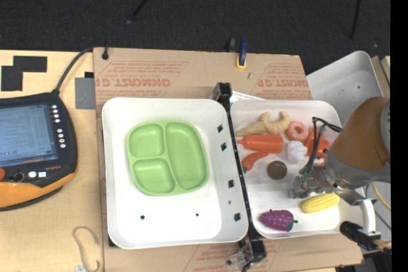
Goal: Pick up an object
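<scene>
The gripper hangs low in the right bin, just above the toy corn cob, near the brown ball; whether it is apart or together cannot be told.

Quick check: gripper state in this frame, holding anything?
Gripper: cannot be told; it sits low in the right bin beside the yellow corn, nothing visibly held.

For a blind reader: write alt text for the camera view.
A grey arm's gripper hangs low over the right bin of toy foods, beside a yellow corn cob. The left bin holds a green divided plate.
</scene>
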